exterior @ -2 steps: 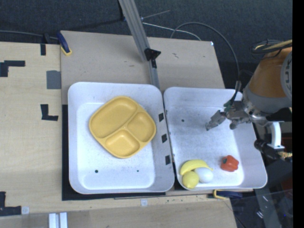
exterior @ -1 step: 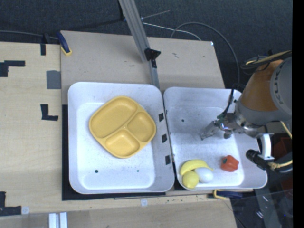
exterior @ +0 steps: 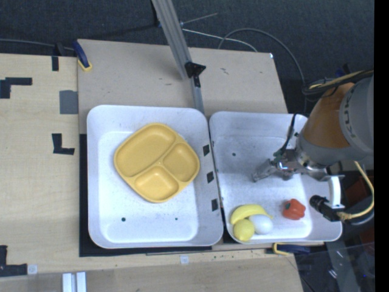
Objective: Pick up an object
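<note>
— Yellow banana (exterior: 248, 212) with a lemon (exterior: 244, 229) and a white egg-like piece (exterior: 262, 224) crowd the right bin (exterior: 243, 132) at its near edge; the small red fruit (exterior: 293, 209) sits alone towards the near right corner.
— Then go for the red one: glossy, rounded, no neighbours. Gripper (exterior: 262, 174)?
— Mid-bin, holding nothing; I cannot tell its opening. Centre over it, descend straight.
</note>
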Motion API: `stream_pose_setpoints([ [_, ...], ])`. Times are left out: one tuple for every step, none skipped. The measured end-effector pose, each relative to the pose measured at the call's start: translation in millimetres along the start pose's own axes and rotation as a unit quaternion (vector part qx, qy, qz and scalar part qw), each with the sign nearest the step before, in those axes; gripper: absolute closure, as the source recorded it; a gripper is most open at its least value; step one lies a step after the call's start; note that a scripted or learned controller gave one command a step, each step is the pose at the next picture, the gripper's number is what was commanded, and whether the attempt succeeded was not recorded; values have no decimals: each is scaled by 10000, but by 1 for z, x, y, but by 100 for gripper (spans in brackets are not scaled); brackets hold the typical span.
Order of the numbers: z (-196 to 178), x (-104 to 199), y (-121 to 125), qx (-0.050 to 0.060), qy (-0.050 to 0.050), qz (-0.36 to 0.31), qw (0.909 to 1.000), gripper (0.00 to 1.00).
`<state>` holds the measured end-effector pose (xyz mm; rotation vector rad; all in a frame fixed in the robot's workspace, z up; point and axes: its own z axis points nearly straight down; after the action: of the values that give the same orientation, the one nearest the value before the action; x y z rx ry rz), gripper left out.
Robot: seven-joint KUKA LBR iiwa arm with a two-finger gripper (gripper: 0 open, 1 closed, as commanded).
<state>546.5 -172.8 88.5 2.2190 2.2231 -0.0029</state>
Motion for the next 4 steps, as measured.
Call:
stream_pose_setpoints([
  [-11,1,0,1,7,-5,10000,100],
  [-57,7,6,-19,5,-3,10000,100],
  [-120,10,10,-32,0,-1,10000,100],
  [-152,10,11,-20,3,0,10000,100],
])
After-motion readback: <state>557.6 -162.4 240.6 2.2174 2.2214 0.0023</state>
